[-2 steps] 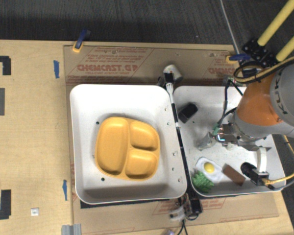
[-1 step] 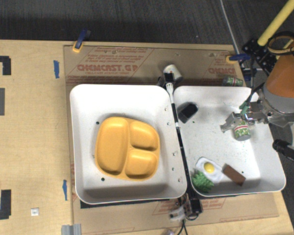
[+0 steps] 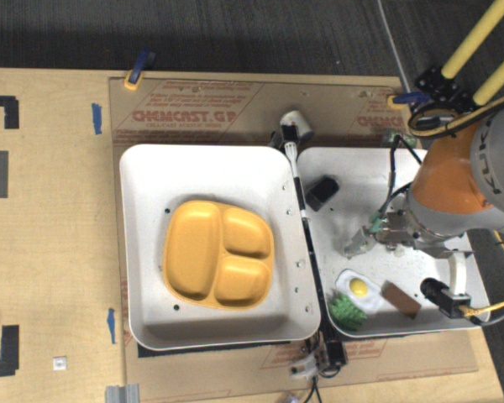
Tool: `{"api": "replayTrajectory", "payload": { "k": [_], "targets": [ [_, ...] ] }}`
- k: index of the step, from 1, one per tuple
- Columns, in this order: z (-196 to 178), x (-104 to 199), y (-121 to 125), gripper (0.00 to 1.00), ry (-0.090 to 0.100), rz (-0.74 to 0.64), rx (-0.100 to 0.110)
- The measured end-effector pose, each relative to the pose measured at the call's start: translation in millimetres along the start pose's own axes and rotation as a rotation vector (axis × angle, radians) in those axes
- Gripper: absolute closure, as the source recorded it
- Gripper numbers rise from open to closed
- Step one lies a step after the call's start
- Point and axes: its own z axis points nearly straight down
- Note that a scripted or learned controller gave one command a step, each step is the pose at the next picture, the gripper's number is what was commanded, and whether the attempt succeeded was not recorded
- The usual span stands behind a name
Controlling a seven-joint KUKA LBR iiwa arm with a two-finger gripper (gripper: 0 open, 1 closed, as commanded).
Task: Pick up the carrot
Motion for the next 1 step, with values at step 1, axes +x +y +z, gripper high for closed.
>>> {"api": "replayTrajectory", "payload": {
  "k": [1],
  "targets": [
    [-10.0, -0.6, 0.7, 1.00, -0.001, 0.002, -0.003]
  ]
}}
